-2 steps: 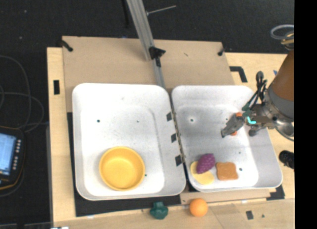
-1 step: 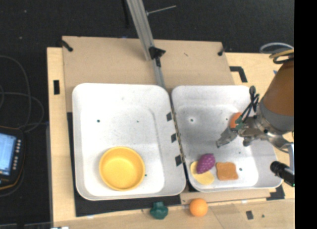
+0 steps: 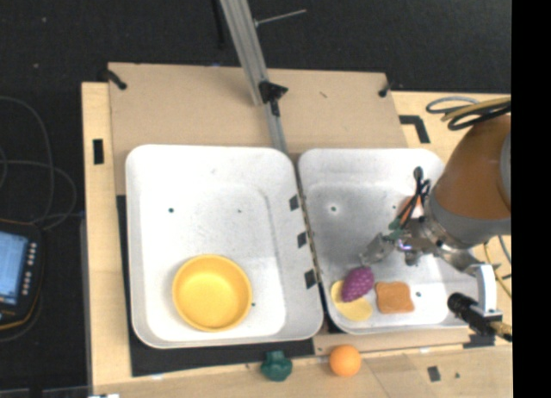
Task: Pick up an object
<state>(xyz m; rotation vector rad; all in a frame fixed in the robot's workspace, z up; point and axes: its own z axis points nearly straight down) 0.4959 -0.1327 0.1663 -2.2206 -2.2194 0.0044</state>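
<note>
Hovering fingers, seemingly above grapes

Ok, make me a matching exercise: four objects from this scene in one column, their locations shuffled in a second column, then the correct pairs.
Objects:
1. yellow bowl
2. purple object
3. orange ball
4. orange block

Places:
A. on the bench, in front of the bins
B. left bin, near corner
C. right bin, resting on a pale yellow disc
D. right bin, right of the purple object

Pairs: 1-B, 2-C, 3-A, 4-D
</note>
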